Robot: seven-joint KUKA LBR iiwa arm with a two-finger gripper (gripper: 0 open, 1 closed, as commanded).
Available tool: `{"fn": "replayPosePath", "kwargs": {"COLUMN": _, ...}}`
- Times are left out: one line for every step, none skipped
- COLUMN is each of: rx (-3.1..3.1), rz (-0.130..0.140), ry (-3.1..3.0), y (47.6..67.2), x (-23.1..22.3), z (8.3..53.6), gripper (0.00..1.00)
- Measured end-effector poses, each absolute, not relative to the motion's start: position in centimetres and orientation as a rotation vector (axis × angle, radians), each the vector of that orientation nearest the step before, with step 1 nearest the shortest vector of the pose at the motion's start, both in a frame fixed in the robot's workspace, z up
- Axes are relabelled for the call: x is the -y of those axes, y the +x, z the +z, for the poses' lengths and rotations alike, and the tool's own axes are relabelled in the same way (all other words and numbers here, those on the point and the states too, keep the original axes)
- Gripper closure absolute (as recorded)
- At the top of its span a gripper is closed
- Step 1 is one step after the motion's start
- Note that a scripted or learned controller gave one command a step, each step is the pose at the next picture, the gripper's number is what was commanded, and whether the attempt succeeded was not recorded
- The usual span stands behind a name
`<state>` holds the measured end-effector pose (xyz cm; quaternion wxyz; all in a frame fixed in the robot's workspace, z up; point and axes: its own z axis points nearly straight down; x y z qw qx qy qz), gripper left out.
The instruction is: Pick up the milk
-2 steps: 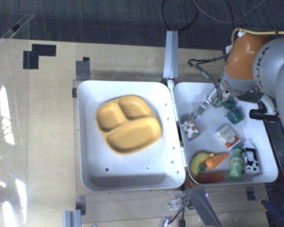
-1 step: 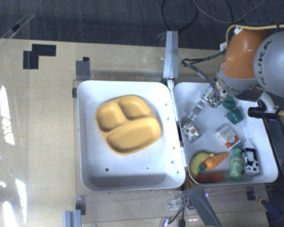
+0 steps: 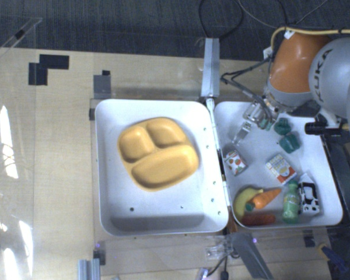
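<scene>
The claw (image 3: 249, 123) hangs open, holding nothing, well apart from the milk (image 3: 308, 198).

The arm (image 3: 315, 63) reaches in from the right, orange band uppermost, wrist bent down and leftward. Its gripper (image 3: 245, 130) hangs low, fingers slightly parted, holding nothing.

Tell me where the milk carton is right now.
The milk carton, white with black cow patches, lies in the right bin near its front right corner, just right of the green bottle and well clear of the gripper.
</scene>
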<state>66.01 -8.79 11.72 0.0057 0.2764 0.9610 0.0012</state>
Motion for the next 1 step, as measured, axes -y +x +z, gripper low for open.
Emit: {"fn": "replayPosePath", "kwargs": {"rx": -3.04, "rz": 0.003, "ry": 0.757, "y": 57.62, "x": 8.23, "z": 16.45, "gripper": 0.0}}
